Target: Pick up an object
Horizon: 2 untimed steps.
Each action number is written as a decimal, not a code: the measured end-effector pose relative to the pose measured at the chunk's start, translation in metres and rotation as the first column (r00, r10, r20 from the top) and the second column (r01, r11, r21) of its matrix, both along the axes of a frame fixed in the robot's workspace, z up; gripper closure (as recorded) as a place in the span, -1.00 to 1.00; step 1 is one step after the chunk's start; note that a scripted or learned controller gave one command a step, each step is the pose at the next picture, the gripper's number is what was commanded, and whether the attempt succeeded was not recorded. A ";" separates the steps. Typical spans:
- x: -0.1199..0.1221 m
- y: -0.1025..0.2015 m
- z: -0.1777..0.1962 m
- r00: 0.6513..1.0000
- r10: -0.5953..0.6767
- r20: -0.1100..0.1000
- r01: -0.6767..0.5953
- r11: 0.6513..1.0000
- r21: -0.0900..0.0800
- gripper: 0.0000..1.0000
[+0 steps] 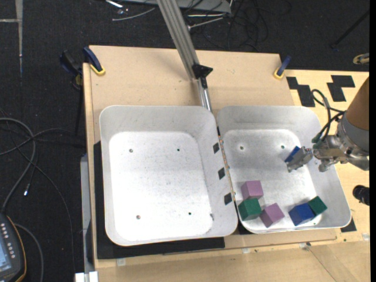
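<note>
The gripper (298, 158) hovers over the right bin (258, 119) with nothing visibly held, its opening impossible to judge, so the pick looks not yet made; next it should descend onto one block, perhaps the blue block (302, 213) nearer the front.

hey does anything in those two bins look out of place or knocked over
Nothing stands out. The five blocks, purple, green, purple, blue and green, sit along the right bin's near edge.
</note>
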State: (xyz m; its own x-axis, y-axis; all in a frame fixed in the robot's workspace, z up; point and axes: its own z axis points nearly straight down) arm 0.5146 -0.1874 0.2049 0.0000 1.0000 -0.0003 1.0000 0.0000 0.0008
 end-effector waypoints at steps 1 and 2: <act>0.060 -0.025 -0.111 1.000 0.002 -0.002 -0.002 1.000 -0.002 -1.00; 0.120 -0.028 -0.109 1.000 0.005 0.005 -0.005 1.000 -0.002 -1.00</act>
State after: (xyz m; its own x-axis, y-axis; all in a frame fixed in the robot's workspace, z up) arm 0.6350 -0.2155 0.0960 -0.0048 1.0000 -0.0022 1.0000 0.0048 0.0063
